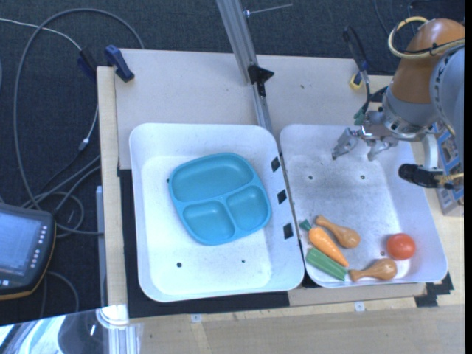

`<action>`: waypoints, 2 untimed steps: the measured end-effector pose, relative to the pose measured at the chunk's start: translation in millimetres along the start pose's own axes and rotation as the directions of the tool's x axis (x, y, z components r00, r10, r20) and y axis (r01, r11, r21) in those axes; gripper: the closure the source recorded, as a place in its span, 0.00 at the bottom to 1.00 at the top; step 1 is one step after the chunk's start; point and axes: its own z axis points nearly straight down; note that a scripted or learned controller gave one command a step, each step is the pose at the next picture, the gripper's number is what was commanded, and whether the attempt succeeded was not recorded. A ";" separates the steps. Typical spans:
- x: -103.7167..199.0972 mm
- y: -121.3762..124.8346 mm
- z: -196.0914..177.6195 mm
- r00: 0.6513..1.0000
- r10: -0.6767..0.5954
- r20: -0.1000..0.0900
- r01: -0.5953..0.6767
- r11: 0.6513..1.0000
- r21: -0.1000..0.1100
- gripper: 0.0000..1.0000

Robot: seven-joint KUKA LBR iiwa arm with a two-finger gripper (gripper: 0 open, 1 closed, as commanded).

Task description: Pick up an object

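My gripper (359, 147) hovers over the far part of the right bin (369, 190), its two fingers spread apart with nothing between them. The toy foods lie at the near end of that bin, well apart from the gripper. They are an orange carrot (327, 245), a green vegetable (325, 264), a tan drumstick (340, 231), a second tan drumstick (375, 271) and a red tomato (400, 245).
The left bin (147, 212) holds a blue divided plate (219, 197). A metal pole (240, 35) slants down to the gap between the bins. Black clips (283, 196) sit along the shared bin edge. Cables and a tablet (22, 245) lie off the bench to the left.
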 end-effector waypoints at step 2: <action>0.9 1.6 12.3 1.000 -0.001 0.002 0.001 1.000 -0.009 1.00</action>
